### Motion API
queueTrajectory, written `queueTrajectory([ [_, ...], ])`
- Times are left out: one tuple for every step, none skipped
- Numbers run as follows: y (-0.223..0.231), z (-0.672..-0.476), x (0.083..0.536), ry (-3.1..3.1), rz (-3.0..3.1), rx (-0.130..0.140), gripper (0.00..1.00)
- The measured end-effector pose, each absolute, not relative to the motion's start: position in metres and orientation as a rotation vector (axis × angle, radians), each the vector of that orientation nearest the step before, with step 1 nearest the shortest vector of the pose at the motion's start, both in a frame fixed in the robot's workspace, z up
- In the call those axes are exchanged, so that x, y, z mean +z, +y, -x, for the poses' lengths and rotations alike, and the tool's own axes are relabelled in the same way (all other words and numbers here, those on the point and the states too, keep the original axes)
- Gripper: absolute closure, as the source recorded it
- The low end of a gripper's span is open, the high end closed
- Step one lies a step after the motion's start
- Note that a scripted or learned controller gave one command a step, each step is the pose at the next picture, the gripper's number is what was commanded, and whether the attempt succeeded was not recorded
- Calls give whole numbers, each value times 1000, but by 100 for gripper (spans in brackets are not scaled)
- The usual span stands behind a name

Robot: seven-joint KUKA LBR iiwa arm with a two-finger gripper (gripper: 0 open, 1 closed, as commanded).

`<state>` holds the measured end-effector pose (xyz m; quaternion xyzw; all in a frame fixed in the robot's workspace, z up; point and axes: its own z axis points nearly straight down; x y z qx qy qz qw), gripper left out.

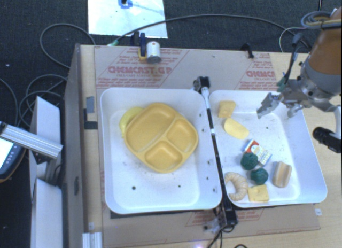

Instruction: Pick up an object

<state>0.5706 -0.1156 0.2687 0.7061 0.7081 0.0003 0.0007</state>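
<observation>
Several small foods lie in the right bin (304,134); the gripper (280,105) hovers open, empty. The yellow lemon piece (235,129) likely light, rigid: grasp across its narrow width.

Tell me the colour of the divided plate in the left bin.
Yellow: the three-compartment plastic plate, seen in the camera view.
</observation>
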Motion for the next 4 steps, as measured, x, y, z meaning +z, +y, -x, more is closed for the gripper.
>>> queueTrajectory([
  [-103, -528, 135, 2224, -2221, -1, 0],
  [-98, -534, 88, 2214, -2217, 4, 0],
  [-99, -527, 89, 2214, -2207, 15, 0],
  [-90, -528, 89, 2209, -2208, 10, 0],
])
